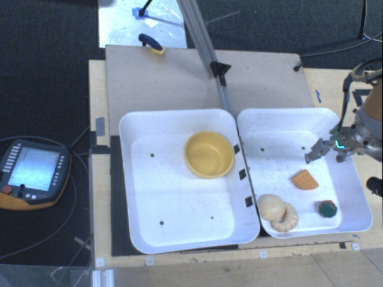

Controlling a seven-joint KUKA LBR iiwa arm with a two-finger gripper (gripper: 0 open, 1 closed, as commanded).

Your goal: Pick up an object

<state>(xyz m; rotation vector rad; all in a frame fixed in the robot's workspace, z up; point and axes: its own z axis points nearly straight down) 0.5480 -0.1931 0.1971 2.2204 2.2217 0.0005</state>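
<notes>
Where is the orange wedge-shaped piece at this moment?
The orange wedge lies in the right bin, toward its right side, below the gripper and up-left of the small dark green object.

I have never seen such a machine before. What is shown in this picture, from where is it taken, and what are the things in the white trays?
One camera, fixed above a bench, looks down at a slant. On the bench two shallow white bins stand side by side: the left bin and the right bin. The grey machine entering from the right is a robot arm; the dark part at its tip is its gripper, a two-finger hand, above the right bin. Nothing can be seen between its fingers.

The left bin holds a yellow bowl. The right bin holds an orange wedge, a small dark green item and two beige bread-like pieces touching each other. The device with a screen on the floor at left is probably the control pad.
</notes>
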